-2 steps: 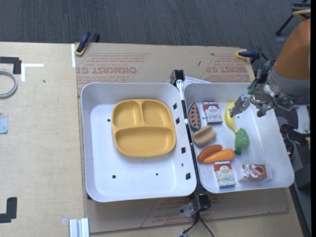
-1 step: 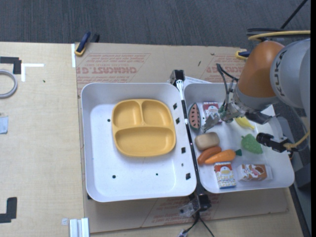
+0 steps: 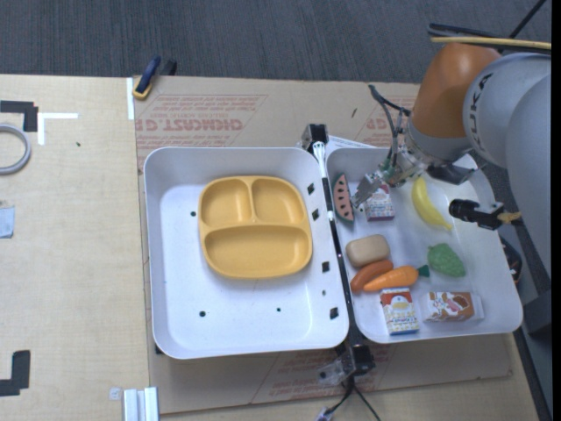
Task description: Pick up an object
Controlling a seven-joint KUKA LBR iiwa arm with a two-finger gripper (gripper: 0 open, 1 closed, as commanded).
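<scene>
Arm low over the right bin's far end, wrist masking the back wall.

Gripper [image 3: 379, 185] sits just above a small white carton [image 3: 379, 205], beside the watermelon slice [image 3: 343, 198]; finger state too small to tell. Banana [image 3: 429, 203] partly under the arm. Yellow divided plate [image 3: 255, 226] lies in the left bin [image 3: 166, 261].

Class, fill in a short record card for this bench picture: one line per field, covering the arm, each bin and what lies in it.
arm: reaches in from the right, gripper low over the right bin's far end
left bin: yellow divided plate
right bin: watermelon slice, small carton, banana, potato, carrot, green leaf, two packets at the near end
gripper contact: beside the small carton, grasp unclear
</scene>
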